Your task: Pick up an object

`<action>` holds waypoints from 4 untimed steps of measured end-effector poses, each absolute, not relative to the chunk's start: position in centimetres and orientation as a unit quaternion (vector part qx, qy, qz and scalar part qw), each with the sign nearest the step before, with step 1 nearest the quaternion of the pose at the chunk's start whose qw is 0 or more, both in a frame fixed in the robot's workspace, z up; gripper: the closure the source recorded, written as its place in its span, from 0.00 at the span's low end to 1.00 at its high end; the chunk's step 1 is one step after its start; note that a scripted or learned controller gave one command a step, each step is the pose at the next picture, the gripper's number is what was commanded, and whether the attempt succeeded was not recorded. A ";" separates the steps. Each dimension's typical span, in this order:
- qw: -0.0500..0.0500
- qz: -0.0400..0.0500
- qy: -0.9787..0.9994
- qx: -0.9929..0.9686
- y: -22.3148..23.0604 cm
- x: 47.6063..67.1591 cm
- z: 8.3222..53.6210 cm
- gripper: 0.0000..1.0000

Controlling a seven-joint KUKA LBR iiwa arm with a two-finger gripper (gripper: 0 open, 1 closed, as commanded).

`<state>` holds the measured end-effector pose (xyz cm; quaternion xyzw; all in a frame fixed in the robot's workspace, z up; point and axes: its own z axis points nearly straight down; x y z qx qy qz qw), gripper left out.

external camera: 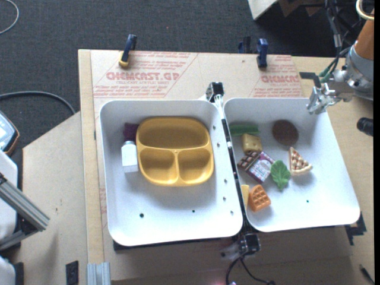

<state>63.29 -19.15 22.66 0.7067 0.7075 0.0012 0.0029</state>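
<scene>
**Over the right bin's far corner, nothing lifted yet**

At the right bin (332,206), toy food lies clustered toward its left half: a brown patty (285,132), a pizza slice (299,161), a green leaf (280,173), a waffle (259,198), a cheese wedge (251,142). None is lifted. The gripper (317,100) hangs at the bin's far right rim, apart from them all; whether it is spread or pressed together I cannot tell. Reaching, closing and lifting all remain. Beside it, the left bin (119,212) bears a yellow divided tray (174,151).

blue clamps (262,51); black cable (41,95)
</scene>
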 end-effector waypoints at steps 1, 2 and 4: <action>0.000 0.001 0.709 0.705 -13.4 63.7 23.6 1.00; -0.002 -0.001 0.709 0.706 -8.8 64.7 21.7 1.00; 0.002 0.001 0.707 0.707 -9.5 64.4 23.0 1.00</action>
